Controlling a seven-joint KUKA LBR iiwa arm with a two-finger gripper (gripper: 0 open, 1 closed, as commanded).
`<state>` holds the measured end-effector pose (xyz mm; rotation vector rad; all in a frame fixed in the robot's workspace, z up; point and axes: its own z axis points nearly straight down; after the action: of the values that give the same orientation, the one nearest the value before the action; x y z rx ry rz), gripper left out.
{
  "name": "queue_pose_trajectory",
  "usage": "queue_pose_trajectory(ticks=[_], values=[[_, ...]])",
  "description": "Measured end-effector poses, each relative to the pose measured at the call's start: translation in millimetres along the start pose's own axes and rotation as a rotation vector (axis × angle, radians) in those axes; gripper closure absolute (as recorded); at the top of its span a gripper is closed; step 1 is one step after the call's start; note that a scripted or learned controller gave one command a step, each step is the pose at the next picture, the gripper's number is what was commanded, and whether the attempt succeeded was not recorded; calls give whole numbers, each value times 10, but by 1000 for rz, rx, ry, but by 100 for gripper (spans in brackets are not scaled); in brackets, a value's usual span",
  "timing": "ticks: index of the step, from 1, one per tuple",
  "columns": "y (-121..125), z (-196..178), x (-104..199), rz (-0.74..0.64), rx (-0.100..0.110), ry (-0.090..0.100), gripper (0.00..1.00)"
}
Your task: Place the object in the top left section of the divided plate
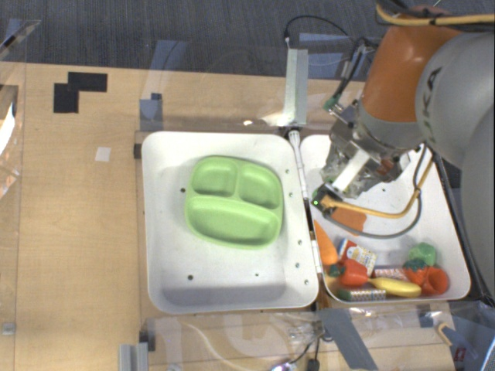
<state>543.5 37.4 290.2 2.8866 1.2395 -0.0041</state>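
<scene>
Two white bins sit side by side: the left bin [162, 284] holds one green divided plate [233, 201], its three sections bare, and the right bin [456, 246] holds a cluster of toy foods along its near edge, among them one yellow banana [394, 287], one carrot [327, 247] and one green-topped piece [422, 253]. The gripper [334, 198] hangs over the right bin's left side, just above those toys. Whether it is open or grasping anything cannot be told.

One fixed camera looked down on the bench [93, 230] from above, at a slant — the far edge and dark floor lay along the top of the frame. It stood far enough back to take in both white bins [155, 222] whole. The pincer [329, 195] sat right of centre — the arm [433, 76] entered behind it from the upper right, the green divided plate [232, 203] lay to its left.
</scene>
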Motion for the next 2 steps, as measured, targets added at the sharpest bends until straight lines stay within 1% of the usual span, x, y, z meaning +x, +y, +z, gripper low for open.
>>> queue_pose_trajectory(ticks=[1,2], values=[[-120,-232,-676,63,-1,1,100],[-621,-219,-149,55,-1,1,100]])
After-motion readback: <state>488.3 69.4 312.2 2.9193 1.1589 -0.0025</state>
